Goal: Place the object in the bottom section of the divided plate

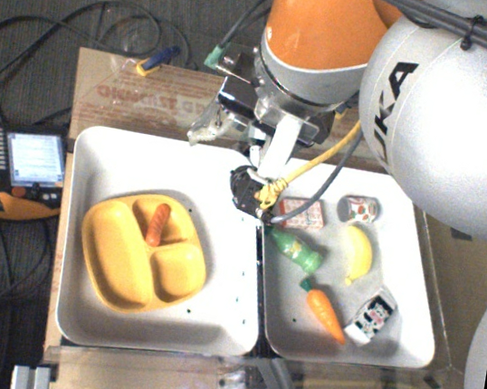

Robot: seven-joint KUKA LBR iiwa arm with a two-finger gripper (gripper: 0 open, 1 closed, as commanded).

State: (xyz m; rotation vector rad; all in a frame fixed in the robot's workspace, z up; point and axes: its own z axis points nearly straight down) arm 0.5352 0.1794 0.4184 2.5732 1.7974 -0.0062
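A yellow divided plate [96, 244] lies in the left bin [64, 312]. A red-brown sausage [159, 223] rests in the plate's top section; the two other sections hold nothing. My gripper [206, 128] hangs over the back rim of the left bin, near the divide between the bins, above and to the right of the plate. I see nothing in it. The orange and grey wrist covers much of it.
The right bin [411, 353] holds a green bottle [295, 250], a carrot [326, 312], a yellow fruit [358, 255], a small can [359, 208], a red-and-white packet [301, 213] and a black-and-white carton [371, 318]. A handheld screen [27, 159] lies left of the bins.
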